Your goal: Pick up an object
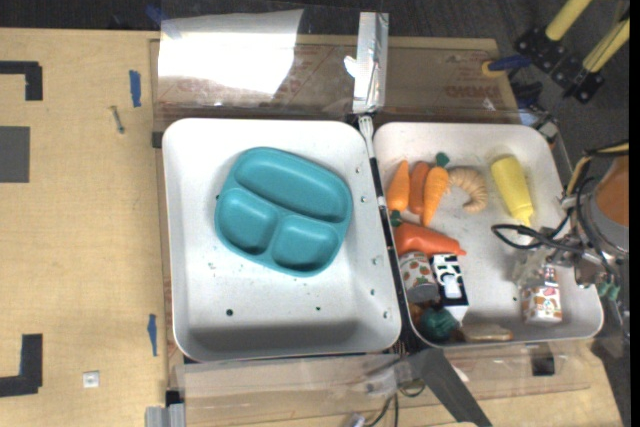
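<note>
The arm (608, 205) enters at the right edge, wrist low over the right bin (480, 140). Gripper (545, 265) state: cannot tell. A small carton (543, 300) lies just beneath it. Carrots (420, 190) lie along the bin's left side.

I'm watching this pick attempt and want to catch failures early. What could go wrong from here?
The gripper sits low at the right bin's right side, close to a small carton; it may nudge it against the wall instead of grasping.

The carrots and other toys lie packed along the left wall, so a grasp there could catch two at once.
</note>
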Motion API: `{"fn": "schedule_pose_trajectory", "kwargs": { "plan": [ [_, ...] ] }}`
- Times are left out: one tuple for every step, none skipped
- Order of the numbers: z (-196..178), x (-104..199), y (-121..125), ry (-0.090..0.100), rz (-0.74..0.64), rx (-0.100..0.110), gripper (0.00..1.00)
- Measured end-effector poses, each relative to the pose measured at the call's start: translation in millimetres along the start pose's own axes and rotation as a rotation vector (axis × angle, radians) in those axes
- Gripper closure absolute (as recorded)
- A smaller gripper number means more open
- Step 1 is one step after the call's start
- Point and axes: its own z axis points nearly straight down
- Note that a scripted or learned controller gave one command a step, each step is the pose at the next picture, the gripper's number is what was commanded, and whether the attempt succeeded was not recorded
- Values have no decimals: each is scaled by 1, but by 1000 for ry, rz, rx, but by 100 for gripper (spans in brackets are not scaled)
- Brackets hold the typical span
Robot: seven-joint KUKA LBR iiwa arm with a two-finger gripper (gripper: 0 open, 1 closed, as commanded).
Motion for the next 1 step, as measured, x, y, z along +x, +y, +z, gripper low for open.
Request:
{"fn": "schedule_pose_trajectory", "kwargs": {
  "plan": [
    [-73, -54, 13, 14, -299, -2, 100]
  ]
}}
